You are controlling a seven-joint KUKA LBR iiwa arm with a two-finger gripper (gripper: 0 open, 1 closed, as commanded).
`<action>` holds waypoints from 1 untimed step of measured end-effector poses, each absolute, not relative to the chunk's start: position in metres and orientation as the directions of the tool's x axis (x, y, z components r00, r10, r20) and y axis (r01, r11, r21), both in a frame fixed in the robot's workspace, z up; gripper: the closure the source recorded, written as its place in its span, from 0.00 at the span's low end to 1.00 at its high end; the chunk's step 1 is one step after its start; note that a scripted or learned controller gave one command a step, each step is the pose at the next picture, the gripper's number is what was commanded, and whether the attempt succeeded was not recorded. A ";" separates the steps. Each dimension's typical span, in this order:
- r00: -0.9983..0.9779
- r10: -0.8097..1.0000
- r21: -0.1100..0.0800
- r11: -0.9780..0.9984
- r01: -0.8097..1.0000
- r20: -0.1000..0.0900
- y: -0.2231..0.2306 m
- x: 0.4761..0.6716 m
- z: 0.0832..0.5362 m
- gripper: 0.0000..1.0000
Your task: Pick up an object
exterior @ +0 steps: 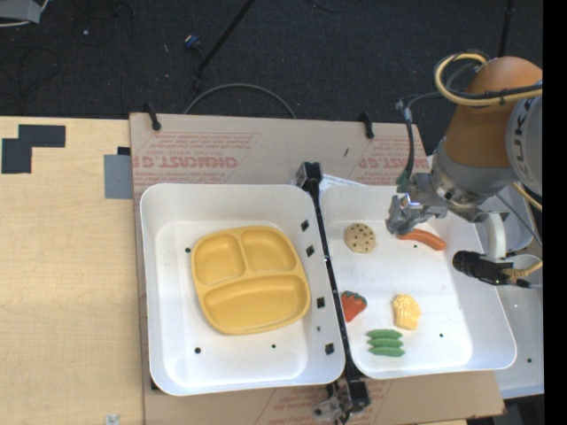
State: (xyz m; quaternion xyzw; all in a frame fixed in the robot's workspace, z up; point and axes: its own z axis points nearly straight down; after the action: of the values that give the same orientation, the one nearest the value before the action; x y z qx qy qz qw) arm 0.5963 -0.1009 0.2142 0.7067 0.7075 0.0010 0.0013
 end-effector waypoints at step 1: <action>-0.001 1.000 0.000 0.001 1.000 0.000 -0.102 0.597 0.234 1.00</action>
State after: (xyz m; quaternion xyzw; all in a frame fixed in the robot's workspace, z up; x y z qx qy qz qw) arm 0.5967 -0.1020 0.2342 0.7069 0.7073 0.0001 0.0002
